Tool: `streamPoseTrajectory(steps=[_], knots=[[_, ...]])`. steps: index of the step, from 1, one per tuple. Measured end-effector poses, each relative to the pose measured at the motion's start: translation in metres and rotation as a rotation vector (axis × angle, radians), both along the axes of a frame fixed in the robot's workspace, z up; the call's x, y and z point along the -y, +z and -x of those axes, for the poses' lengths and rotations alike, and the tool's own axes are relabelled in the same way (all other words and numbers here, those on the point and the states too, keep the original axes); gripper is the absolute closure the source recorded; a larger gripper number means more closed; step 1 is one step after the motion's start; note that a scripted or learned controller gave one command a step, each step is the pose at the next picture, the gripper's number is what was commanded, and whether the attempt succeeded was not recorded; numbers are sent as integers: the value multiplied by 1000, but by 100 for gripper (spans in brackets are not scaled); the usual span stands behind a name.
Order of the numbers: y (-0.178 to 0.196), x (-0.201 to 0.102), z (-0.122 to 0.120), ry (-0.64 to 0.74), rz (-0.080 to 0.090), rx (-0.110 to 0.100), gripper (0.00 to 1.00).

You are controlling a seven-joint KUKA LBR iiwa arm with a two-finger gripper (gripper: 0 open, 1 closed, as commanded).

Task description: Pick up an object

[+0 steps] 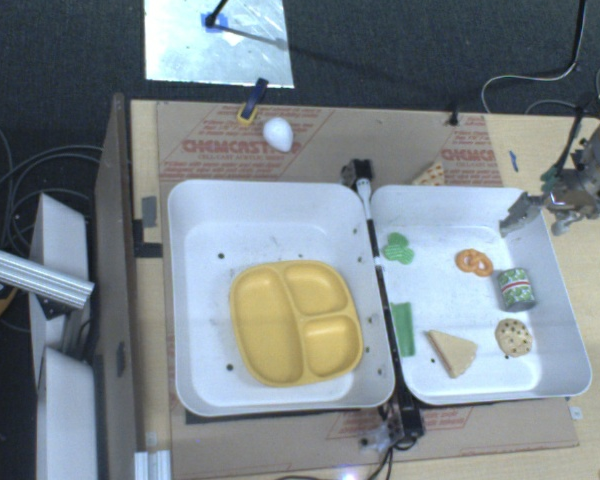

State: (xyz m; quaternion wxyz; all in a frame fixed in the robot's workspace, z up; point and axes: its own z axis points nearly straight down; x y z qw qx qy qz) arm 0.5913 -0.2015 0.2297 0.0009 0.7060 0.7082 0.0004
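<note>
The right bin [560, 368] holds several small items: an orange pretzel [473, 262], a small can with a green and red label [516, 288], a chocolate-chip cookie [514, 337], a tan wedge of bread [452, 352], a green stick [403, 328] and a green leafy piece [398, 249]. My gripper [538, 216] hangs over the bin's far right corner, above and to the right of the pretzel. Its two fingers stand apart, open, with nothing between them.
The left bin [200, 228] holds a yellow tray with three compartments [295, 320]. Outside the bins, on the cardboard at the back, lie a white egg [277, 133], a blue and yellow object [251, 103] and a cracker [431, 175].
</note>
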Motion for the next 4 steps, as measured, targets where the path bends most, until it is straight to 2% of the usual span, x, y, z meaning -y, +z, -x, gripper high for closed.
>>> streamPoseTrajectory(steps=[1,2,3,4], knots=[[-127,5,22,-3,-3,-10,0],[-147,-13,68,-4,-3,-5,0],[-143,-26,-36,6,1,9,0],[-146,-66,22,-1,-3,-6,0]])
